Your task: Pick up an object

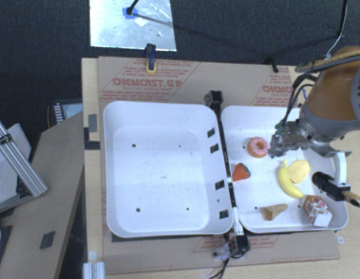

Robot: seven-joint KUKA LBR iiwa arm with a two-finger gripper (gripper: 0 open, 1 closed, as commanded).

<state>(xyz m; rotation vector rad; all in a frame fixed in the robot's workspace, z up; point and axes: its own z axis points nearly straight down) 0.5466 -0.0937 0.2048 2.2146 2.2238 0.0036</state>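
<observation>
The right bin (267, 118) holds a pink donut (258, 147), a red strawberry (241, 171), a yellow banana (288, 182), a yellow lemon (299, 170), a tan cone (274, 211) and a red and white box (317, 209). My gripper (280, 146) hangs low over the bin, just right of the donut and above the banana's upper end. Nothing shows between its dark fingers. The orange-banded arm reaches in from the right.
The left bin (119, 121) sits beside the right one, with a black divider strip (223, 161) between them. Both rest on a cardboard sheet (186, 80). A black cylinder (325, 185) juts out at the right bin's edge.
</observation>
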